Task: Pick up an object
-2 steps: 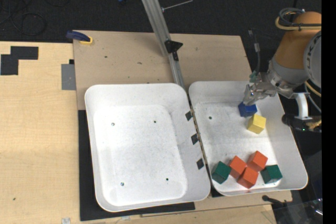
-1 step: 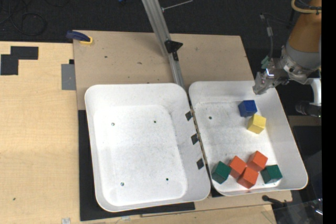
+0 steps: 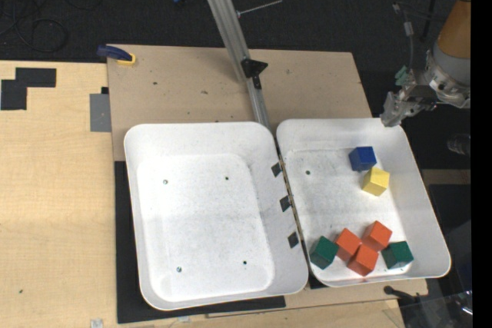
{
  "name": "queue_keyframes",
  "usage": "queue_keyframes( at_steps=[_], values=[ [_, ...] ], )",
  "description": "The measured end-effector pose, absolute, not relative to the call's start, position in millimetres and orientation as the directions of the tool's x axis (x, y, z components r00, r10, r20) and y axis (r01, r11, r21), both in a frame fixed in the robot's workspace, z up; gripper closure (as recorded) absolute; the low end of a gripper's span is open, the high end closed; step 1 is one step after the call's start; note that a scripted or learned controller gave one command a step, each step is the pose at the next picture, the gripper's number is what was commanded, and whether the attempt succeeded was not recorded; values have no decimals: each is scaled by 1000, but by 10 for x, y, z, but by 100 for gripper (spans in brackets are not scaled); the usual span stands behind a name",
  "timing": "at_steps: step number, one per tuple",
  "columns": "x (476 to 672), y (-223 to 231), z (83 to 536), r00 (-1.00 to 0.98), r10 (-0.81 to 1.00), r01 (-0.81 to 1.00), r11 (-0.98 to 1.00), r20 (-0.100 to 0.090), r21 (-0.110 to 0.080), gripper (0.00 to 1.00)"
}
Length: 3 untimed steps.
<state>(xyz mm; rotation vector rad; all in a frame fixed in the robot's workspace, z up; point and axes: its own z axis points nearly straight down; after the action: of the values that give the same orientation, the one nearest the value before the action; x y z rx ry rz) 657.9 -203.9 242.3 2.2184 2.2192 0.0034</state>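
Hovering at the far right corner of the right bin (image 3: 430,242), the gripper (image 3: 390,116) carries nothing; its finger spacing cannot be told. The nearest targets, a blue block (image 3: 362,157) and a yellow block (image 3: 376,181), touch at their corners, so a descent between them risks pushing both aside.

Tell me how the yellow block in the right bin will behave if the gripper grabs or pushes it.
The yellow block looks like a rigid cube, so it should probably slide rather than roll. It seems small, likely light. It almost touches the blue block, so a push may nudge that too.
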Motion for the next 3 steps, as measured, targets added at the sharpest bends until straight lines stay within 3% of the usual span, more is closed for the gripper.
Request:
queue_keyframes(
  at_steps=[1,3],
  values=[
    [6363,-1554,2303,-4,1000,1000,4,3,-5,100],
    [6119,-622,2303,-4,1000,1000,4,3,-4,100]
  ],
)
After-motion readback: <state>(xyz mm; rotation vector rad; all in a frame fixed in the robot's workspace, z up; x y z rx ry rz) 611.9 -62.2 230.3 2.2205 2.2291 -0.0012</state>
